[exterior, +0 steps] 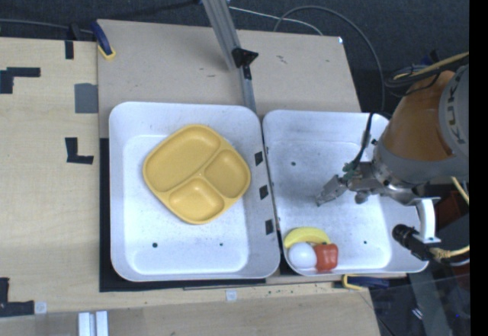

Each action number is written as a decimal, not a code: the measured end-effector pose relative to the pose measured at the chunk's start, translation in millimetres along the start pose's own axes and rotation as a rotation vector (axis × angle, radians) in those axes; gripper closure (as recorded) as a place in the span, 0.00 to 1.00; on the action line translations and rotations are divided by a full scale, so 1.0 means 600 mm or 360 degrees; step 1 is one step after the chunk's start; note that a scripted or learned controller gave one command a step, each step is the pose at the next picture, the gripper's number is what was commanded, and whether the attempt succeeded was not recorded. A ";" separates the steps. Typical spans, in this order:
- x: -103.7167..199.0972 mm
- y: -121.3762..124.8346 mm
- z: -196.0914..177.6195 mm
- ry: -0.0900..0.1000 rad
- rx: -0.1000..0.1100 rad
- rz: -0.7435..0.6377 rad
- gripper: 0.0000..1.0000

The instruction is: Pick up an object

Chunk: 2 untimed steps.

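My tool (329, 193) hangs over the right bin (305, 132), holding nothing; whether it is wide or narrow, I cannot tell.

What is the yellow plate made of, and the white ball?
The plate looks like plastic: one even yellow, smooth, with three moulded compartments and rounded edges. The ball in the right bin looks smooth and glossy, probably plastic too, though it is too small to be sure.

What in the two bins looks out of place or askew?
The yellow divided plate lies turned at a slant in the left bin. The small objects crowd the right bin's near-left corner. Nothing looks spilled or damaged.
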<state>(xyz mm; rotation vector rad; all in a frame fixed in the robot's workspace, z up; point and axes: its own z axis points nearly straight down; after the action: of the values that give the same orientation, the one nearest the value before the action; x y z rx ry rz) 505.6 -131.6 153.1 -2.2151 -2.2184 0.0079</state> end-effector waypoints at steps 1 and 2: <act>-0.002 0.004 0.105 -0.0002 -0.0006 0.0000 0.00; -0.002 0.005 0.106 -0.0001 -0.0012 0.0001 0.00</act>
<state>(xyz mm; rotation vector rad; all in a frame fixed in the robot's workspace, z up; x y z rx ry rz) 507.8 -132.5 89.7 -2.2199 -2.2217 0.0006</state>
